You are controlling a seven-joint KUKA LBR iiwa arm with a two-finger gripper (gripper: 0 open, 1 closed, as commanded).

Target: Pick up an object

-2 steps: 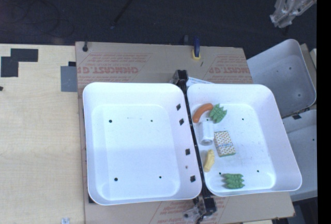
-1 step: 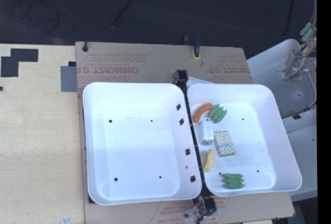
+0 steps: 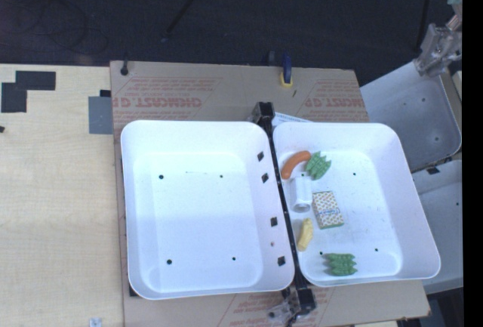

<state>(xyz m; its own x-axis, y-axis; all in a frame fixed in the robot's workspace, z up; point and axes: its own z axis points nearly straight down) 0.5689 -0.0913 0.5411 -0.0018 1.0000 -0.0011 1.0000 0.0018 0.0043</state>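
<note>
Currently the gripper [image 3: 441, 46] is seen at the upper right edge of the camera view, above a grey metal plate [image 3: 411, 114], well apart from both bins; finger state cannot be told, and nothing is seen held. All objects are found in the right bin [image 3: 423, 242], clustered by its left wall: orange sausage-shaped piece [image 3: 294, 162], green toy [image 3: 318, 165] just beside it, white cylinder [image 3: 302, 193], patterned box [image 3: 327, 209], yellow piece [image 3: 305, 234], second green toy [image 3: 339, 264] near the front. Left bin [image 3: 143, 167] is noted beside it
</note>
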